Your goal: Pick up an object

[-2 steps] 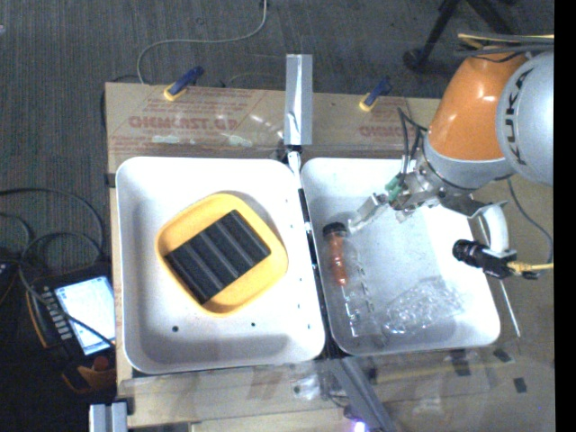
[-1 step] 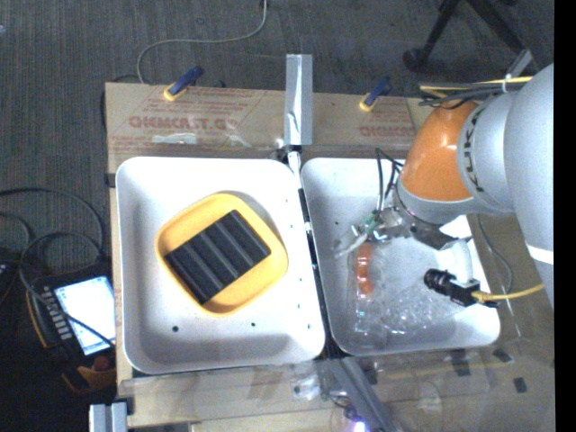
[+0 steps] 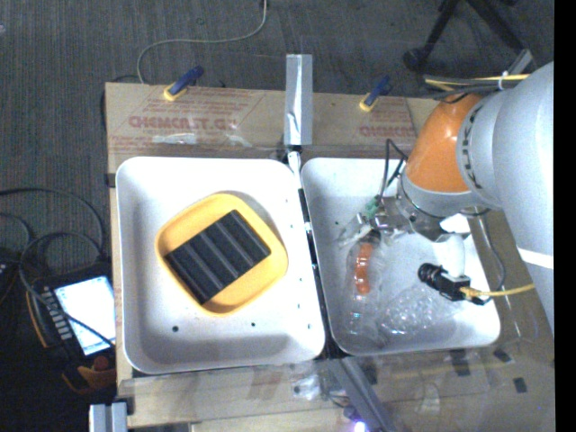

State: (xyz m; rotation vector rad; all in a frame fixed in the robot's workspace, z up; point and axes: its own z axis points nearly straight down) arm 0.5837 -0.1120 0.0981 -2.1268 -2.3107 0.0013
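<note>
Left bin [image 3: 135, 241]: yellow-and-black tray [image 3: 222, 252]. Right bin [image 3: 328, 241]: orange bottle [image 3: 362, 266], clear wrap [image 3: 407, 311]. Gripper [image 3: 385, 216]: finger state indiscernible

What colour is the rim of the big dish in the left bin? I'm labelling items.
Yellow, around a black ribbed middle; the dish shows in the camera view.

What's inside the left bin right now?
The left bin holds one yellow tray-like object with a dark ribbed top, lying flat. Whatever might sit beneath it is covered.
</note>
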